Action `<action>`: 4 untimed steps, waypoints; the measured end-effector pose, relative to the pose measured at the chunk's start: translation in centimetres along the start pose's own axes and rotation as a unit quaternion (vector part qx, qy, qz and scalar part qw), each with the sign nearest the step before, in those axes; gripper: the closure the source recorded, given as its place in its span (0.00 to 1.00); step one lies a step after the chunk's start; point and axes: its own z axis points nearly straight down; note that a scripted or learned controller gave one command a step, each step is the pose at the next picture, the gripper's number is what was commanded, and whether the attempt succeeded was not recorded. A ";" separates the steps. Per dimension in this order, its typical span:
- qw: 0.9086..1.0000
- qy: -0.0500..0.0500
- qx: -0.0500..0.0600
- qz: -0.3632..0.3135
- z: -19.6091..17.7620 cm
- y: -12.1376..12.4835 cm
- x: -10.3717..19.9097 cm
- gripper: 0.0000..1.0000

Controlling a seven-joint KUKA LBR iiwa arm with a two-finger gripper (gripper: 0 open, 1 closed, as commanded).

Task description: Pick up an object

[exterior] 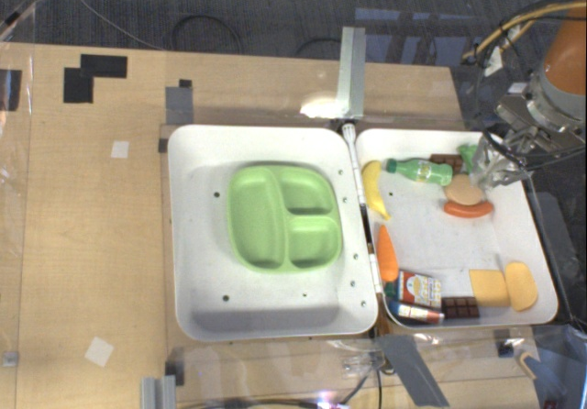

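Observation:
The right bin (541, 242) holds several small items. A green bottle (420, 171) lies at its far side, a banana (372, 189) along its left wall, and a bun with a sausage (468, 200) right of the bottle. My gripper (495, 169) hangs over the bin's far right corner, just above and right of the bun, beside a small green piece (470, 158). Nothing can be seen held in it.
The left bin (197, 242) carries a green divided plate (280, 216). Near the right bin's front lie a carrot (388, 256), a juice carton (418, 287), a marker (420, 312), a chocolate bar (459, 308), a cheese block (488, 285) and a yellow roll (521, 286).

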 end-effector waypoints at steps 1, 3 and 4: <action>0.980 0.000 -0.003 -0.198 7.4 -2.8 4.2 1.00; 0.913 -0.001 -0.004 -0.409 7.1 -3.2 0.6 1.00; 0.928 -0.001 0.002 -0.372 -0.2 -6.0 -3.6 1.00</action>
